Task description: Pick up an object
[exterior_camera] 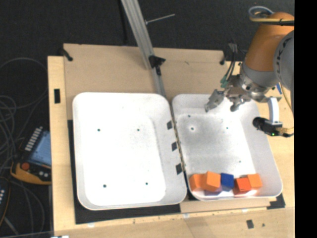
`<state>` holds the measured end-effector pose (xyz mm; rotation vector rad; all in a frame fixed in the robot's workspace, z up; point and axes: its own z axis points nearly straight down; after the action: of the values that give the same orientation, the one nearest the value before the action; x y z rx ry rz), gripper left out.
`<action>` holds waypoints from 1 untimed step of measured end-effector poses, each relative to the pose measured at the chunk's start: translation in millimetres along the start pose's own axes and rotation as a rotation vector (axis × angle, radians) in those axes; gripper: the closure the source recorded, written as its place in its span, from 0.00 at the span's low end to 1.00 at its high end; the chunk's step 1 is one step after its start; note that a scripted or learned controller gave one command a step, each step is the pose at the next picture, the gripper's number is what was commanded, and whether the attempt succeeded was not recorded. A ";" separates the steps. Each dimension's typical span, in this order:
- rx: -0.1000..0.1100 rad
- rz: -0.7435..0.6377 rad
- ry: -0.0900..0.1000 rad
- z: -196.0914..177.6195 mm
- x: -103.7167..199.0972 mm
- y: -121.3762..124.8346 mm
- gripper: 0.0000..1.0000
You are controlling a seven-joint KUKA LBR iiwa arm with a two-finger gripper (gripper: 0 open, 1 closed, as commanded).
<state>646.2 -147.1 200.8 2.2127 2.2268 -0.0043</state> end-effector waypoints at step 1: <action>-0.003 0.009 0.002 -42.4 -24.8 -49.7 0.00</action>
<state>596.7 -172.1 243.3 2.2216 2.2163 0.0010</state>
